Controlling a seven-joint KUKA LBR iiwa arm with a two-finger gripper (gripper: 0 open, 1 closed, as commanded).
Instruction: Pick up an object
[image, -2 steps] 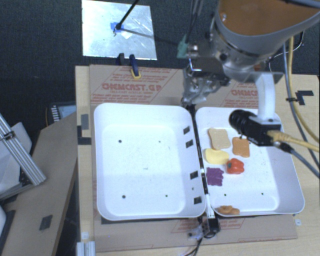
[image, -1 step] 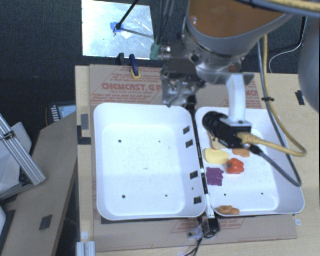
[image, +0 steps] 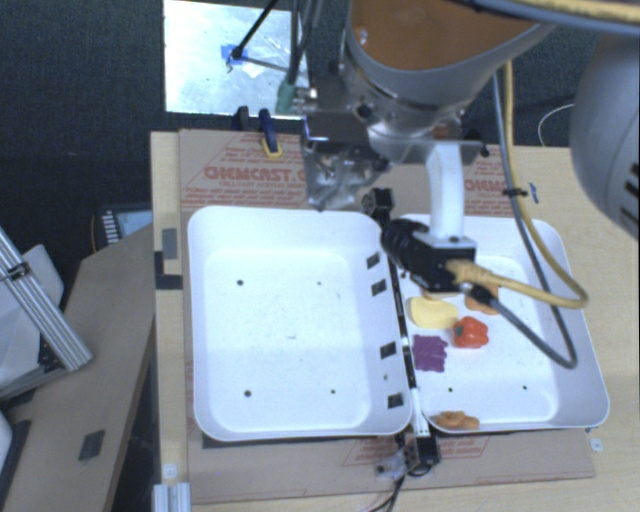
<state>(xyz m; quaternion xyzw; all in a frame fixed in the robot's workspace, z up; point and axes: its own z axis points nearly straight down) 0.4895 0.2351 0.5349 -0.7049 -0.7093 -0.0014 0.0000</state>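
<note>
Nearest lay an orange piece (image: 455, 420) in the right bin (image: 525, 392). The gripper (image: 333, 188) hung farther back, open or closed unclear. It likely needed to centre over one piece before descending.

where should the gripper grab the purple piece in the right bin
Probably from straight above, since the purple piece lies flat and low. Pinch its near and far edges at mid-body: the dividing wall crowds one side, though the yellow piece sits close behind it.
</note>
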